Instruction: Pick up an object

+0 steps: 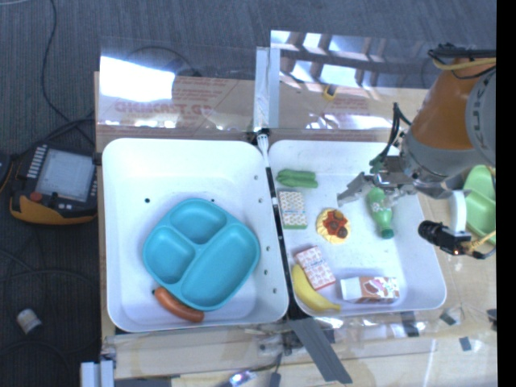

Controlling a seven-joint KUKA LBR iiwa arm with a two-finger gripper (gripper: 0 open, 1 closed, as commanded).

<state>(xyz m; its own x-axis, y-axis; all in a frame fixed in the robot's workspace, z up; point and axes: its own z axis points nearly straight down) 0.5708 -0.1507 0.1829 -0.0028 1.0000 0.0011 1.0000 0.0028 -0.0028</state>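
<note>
1. Our gripper (372, 185) hangs over the right bin (431, 293), at the top end of the green bottle (383, 214). We cannot tell whether it is open or closed, and we see nothing held in it.
2. Nearest to us in the left bin (121, 216), a sausage (179, 305) lies against the front edge of the blue plate (201, 252).
3. At the front of the right bin we see a banana (310, 294) in the left corner, with a carton (369, 289) lying flat to its right.
4. A pink card (315, 266) rests just behind the banana, touching it.
5. Farther back, a round pizza toy (333, 225) sits mid-bin, apart from the card.
6. The bottle lies to the pizza's right, near it but not touching, its length running front to back on the bin floor.
7. Along the left wall we find a wafer packet (292, 209), and behind it a green pod (296, 179).
8. Beyond both bins, clear panels (322, 71) stand at the bench's far edge.
9. Off the bench to the left, a pendant (52, 185) lies on the dark floor.
</note>
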